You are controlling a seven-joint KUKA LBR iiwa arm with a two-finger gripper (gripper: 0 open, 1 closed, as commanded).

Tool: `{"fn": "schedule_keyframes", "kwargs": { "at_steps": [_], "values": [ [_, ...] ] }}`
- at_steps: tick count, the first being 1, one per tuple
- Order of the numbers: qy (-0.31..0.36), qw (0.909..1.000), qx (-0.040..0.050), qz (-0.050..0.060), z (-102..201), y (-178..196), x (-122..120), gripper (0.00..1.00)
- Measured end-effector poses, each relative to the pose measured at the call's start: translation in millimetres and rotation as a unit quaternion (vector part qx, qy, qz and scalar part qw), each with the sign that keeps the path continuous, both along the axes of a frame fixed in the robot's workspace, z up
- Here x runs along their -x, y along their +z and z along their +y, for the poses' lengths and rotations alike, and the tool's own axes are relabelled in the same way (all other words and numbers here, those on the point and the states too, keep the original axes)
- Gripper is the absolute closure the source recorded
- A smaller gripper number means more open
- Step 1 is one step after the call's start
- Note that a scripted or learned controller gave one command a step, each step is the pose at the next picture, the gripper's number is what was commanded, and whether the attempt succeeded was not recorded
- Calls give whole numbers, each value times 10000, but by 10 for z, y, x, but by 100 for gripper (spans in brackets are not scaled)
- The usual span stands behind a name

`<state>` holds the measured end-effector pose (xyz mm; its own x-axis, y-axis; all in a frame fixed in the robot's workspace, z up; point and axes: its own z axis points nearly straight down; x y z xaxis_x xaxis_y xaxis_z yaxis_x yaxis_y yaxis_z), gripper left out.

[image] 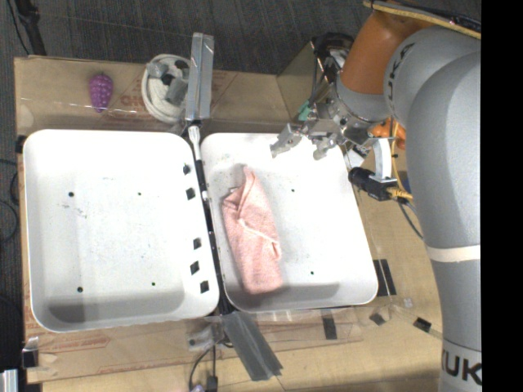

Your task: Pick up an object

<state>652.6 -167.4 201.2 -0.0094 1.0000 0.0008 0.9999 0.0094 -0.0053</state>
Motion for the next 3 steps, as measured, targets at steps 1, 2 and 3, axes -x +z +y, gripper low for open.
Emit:
{"fn": "schedule_keyframes", "kwargs": {
  "at_steps": [1,2,3],
  "values": [
    [-952,9955,0,14,-176,67,126,0],
    [-267,9996,-2,-5,564,-1103,-39,0],
    [-247,9997,-6,12,579,-1008,-39,100]
  ]
}}
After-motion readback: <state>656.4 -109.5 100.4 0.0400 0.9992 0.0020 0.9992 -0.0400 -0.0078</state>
